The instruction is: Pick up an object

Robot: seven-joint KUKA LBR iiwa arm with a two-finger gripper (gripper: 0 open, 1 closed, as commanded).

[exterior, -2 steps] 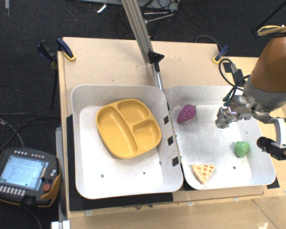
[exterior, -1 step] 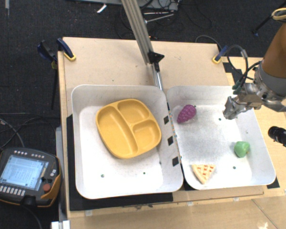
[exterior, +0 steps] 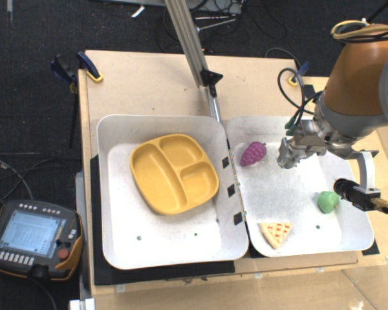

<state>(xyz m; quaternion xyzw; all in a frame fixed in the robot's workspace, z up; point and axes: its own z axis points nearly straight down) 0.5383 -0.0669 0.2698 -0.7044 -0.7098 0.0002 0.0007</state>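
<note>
In the right bin [exterior: 349, 234] lie three small objects: a purple bunch of grapes [exterior: 253, 152] at the upper left, a green round piece [exterior: 327, 201] toward the right, and a waffle-patterned orange wedge [exterior: 275, 232] near the front. My gripper [exterior: 287, 158] hangs over the right bin just to the right of the grapes, pointing down, with nothing visible between its fingers. Its fingertips are dark and close together from this angle.
The left bin [exterior: 116, 237] holds a yellow divided plate [exterior: 173, 172]. A metal pole [exterior: 193, 44] slants in from the top to the bins' divider. A teach pendant [exterior: 32, 234] lies off the bench at lower left. A black fitting [exterior: 354, 194] sticks in beside the green piece.
</note>
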